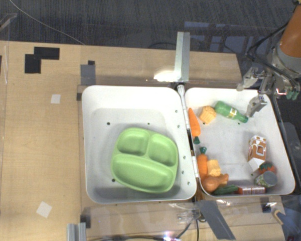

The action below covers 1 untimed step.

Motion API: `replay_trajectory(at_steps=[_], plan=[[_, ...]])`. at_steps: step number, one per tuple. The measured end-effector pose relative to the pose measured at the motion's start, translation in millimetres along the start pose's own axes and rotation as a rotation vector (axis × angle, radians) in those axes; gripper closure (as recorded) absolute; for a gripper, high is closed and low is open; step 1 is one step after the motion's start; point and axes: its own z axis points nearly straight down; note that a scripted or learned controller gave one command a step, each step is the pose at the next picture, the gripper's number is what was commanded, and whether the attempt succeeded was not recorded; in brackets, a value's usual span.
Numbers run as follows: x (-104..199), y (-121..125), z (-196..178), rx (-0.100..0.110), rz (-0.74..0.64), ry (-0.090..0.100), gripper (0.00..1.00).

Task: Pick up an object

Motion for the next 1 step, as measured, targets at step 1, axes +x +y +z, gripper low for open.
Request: replay_trajectory(at_steps=[1], plan=[[32.5, -17.4, 133.2, 0.001, 0.147, -0.003, 0.00]])
